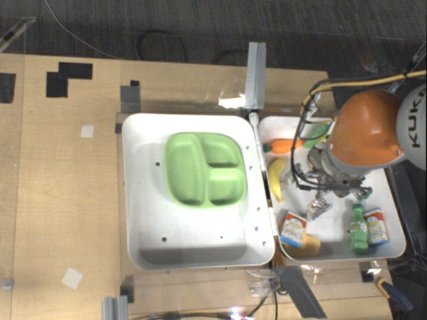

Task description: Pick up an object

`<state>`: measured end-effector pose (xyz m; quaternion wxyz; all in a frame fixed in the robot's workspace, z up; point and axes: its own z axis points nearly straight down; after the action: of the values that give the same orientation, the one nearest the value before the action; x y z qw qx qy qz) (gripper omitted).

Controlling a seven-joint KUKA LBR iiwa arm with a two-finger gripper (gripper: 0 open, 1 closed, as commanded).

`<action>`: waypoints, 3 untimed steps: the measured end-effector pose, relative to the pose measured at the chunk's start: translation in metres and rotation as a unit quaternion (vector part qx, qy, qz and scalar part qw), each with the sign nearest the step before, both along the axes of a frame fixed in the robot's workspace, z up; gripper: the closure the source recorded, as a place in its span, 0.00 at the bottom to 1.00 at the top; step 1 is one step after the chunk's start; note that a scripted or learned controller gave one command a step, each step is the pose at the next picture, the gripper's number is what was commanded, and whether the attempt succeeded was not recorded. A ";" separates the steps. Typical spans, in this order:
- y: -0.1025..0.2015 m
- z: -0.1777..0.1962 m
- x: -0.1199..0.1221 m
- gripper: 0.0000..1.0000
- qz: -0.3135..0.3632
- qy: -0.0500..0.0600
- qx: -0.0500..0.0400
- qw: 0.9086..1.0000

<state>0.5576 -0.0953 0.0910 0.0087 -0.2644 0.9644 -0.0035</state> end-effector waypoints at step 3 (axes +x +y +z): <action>0.008 0.000 -0.012 0.00 0.079 0.001 -0.001 0.997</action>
<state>0.5459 -0.0869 0.0912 0.0082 -0.3400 0.9404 -0.0033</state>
